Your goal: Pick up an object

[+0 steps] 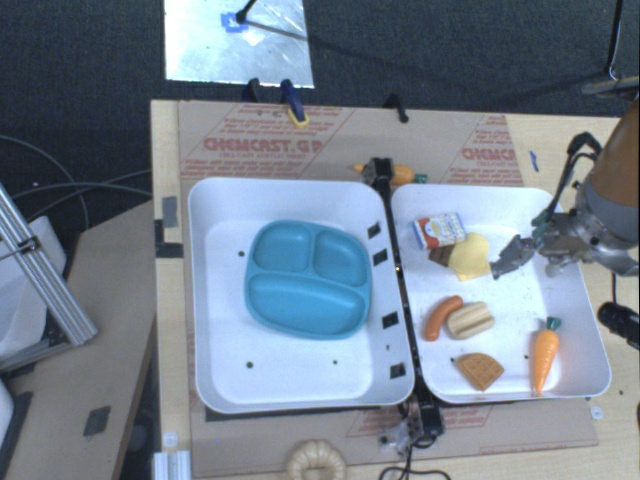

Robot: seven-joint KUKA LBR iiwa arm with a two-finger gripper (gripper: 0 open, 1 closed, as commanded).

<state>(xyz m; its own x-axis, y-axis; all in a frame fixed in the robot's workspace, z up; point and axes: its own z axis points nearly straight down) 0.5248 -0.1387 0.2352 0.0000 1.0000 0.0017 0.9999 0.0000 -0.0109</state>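
Now the pincer (507,258) hangs beside the yellow lemon (470,255) in the right bin (580,313), approaching. Whether it grips anything, I cannot tell. Next it must drop squarely over the lemon.

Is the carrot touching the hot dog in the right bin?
Apart. The camera view shows bare white bin floor between the carrot and the hot dog.

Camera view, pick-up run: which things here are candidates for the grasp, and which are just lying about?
Candidates, right bin:
tool
lemon
milk carton
hot dog
cracker
carrot

Lying about:
blue divided plate, left bin
foil sheet
blue clamp
ring, front edge
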